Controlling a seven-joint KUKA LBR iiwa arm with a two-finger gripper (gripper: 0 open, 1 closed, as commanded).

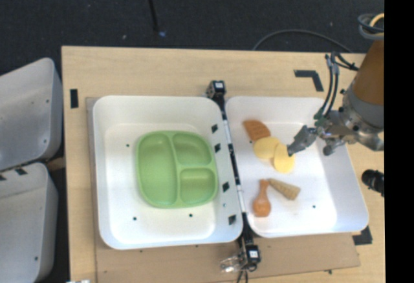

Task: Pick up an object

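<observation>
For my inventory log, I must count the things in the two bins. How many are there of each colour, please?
Green: 1, the divided plate in the left bin.
Yellow: 2, round pieces in the right bin.
Orange-brown: 2, a flat piece and a spoon-shaped piece.
Tan: 1, a cone.
Total: 6

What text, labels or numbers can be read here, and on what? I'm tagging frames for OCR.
None can be read.
The green tray, the white bins and the food pieces, such as the yellow piece by the tool, bear no print.
The black marks on the bench are tape, not letters.
</observation>
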